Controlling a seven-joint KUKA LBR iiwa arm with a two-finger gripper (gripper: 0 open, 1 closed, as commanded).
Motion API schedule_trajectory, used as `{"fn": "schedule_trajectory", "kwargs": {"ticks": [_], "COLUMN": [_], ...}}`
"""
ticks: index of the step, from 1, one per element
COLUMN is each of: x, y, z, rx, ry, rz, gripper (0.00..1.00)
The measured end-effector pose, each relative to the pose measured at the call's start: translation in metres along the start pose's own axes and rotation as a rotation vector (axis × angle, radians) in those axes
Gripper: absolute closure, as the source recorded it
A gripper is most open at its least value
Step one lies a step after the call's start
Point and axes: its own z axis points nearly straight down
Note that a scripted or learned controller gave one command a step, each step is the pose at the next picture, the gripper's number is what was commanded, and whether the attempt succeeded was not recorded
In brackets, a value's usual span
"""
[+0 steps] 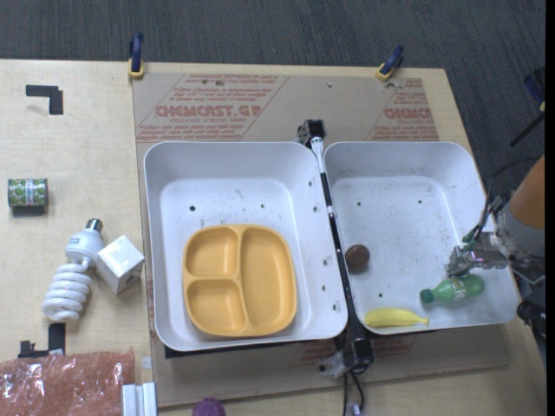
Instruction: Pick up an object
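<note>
The right bin [390, 167] holds a small green bottle [453, 291] lying on its side near the right wall, a yellow banana [396, 318] along the front wall, and a brown ball [356, 256] by the left wall. My gripper [469, 262] reaches in from the right edge and hangs low, just above and behind the green bottle. The view does not show anything held in it.
The left bin [225, 167] holds a yellow divided plate [239, 279]. Left of the bins, the bench carries a spiral light bulb [69, 276], a white cube [120, 263], a green can [28, 193] and a pink bag [65, 384].
</note>
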Motion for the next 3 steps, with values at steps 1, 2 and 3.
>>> {"fn": "schedule_trajectory", "kwargs": {"ticks": [1, 2, 3], "x": [0.026, 0.045, 0.046], "y": [0.013, 0.024, 0.028], "z": [-0.011, -0.005, -0.032], "rx": [-0.003, 0.000, -0.002], "ry": [-0.002, -0.001, -0.001], "rz": [-0.002, -0.002, -0.003], "gripper": [1.00, 1.00, 1.00]}}
